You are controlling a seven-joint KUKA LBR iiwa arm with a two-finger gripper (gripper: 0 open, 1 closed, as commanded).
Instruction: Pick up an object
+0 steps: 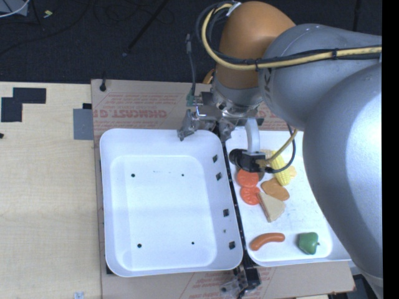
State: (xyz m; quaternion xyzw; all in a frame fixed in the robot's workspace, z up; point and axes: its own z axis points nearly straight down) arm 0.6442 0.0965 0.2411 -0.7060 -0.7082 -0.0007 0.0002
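Red slice [249,179] near gripper [204,129], apparently apart.

White left bin [162,207], white right bin [302,215], orange sausage [267,240], green pepper [308,242], yellow corn [285,174], tan bread wedge [273,209]

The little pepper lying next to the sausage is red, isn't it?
Not quite: the pepper is green, not red. It does lie next to the sausage, as the camera view shows.
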